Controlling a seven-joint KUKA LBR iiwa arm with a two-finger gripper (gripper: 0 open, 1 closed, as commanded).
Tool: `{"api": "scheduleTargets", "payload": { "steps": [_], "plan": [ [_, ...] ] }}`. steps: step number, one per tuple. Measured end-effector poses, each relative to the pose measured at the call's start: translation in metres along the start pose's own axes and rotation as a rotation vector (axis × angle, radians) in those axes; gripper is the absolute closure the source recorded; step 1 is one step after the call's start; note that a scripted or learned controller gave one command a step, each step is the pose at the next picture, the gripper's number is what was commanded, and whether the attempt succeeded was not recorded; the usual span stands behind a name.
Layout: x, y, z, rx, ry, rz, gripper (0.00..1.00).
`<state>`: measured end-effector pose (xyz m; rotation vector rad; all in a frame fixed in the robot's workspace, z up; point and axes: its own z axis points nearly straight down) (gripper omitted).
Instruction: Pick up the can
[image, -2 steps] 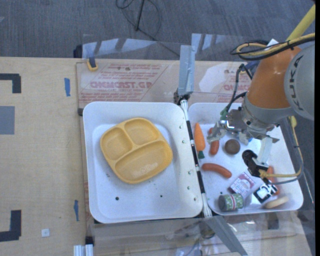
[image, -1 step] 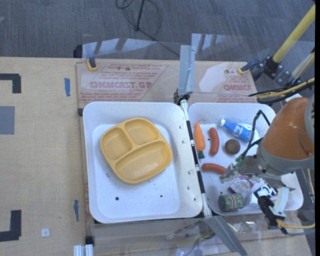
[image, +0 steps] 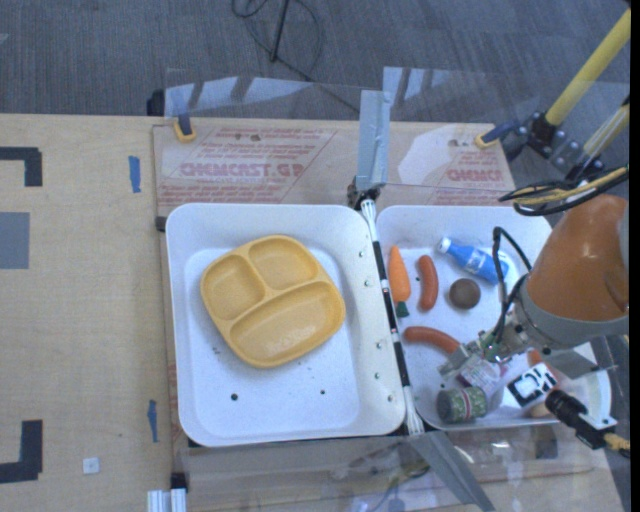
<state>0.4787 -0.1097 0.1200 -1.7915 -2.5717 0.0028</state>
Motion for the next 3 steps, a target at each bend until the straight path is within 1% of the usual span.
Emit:
{"api": "scheduleTargets", "payload": {
  "steps": [1, 2, 3],
  "plan": [
    [0.001, 0.006, 0.034, -0.014, -0.01, -0.413, 0.0],
    [0.001, 0.004, 0.028, -0.008, -0.002, -0.41, 1.0],
    [0.032, 0.013, -0.062, -0.004, -0.006, -0.936, 1.0]
  ]
}}
